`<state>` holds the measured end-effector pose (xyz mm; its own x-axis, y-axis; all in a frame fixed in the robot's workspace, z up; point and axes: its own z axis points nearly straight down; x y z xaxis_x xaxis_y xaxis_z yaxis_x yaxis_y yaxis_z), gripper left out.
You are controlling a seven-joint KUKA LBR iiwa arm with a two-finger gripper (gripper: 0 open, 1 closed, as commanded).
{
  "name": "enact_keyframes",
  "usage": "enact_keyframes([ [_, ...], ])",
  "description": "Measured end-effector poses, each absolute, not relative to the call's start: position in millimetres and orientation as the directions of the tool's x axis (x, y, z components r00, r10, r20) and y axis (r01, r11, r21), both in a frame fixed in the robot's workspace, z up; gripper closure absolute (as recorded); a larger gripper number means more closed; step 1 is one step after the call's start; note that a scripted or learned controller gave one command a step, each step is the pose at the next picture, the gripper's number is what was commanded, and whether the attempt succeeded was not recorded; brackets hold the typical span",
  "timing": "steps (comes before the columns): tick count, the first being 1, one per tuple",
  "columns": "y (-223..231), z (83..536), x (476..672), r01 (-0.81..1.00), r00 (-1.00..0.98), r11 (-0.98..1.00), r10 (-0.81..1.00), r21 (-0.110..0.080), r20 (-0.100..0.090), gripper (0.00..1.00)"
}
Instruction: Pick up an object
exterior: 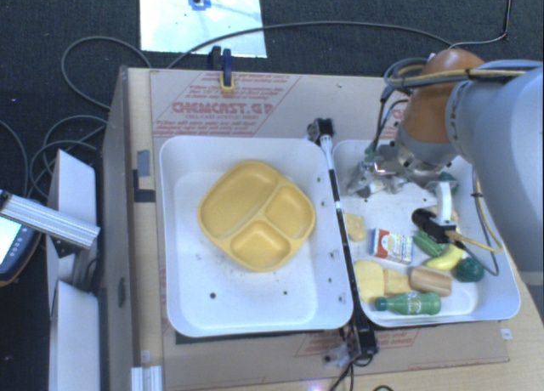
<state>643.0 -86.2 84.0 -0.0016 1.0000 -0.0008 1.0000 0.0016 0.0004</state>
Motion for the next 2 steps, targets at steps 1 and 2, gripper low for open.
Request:
enact_keyframes([
  [1,-86,94,640.8,1.000,-0.002,0.002,1.000,-0.013,0.003,1.00],
  [2,-40,186,594.7,1.000,-0.004,0.004,1.000,0.004,0.001,1.00],
])
